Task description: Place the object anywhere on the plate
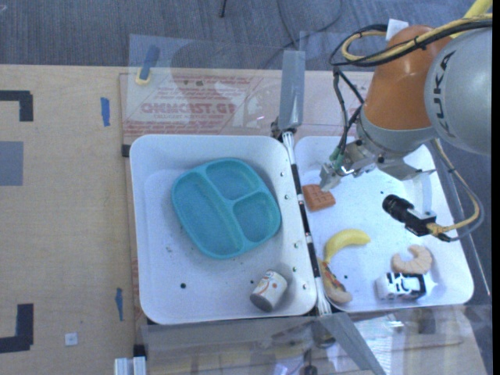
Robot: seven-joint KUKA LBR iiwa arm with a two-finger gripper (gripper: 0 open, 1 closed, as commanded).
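Presently the gripper hovers just above the orange waffle in the right bin; finger spacing indiscernible. Arm lettering reads "KUKA".

Plate in left bin, banana in right bin

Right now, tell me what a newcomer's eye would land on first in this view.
First the teal plate, lying in the middle of the left bin with a small cup tipped over near that bin's lower right corner. Then the grey and orange arm reaching into the right bin, its gripper just above a brown waffle-like piece, with a banana below.
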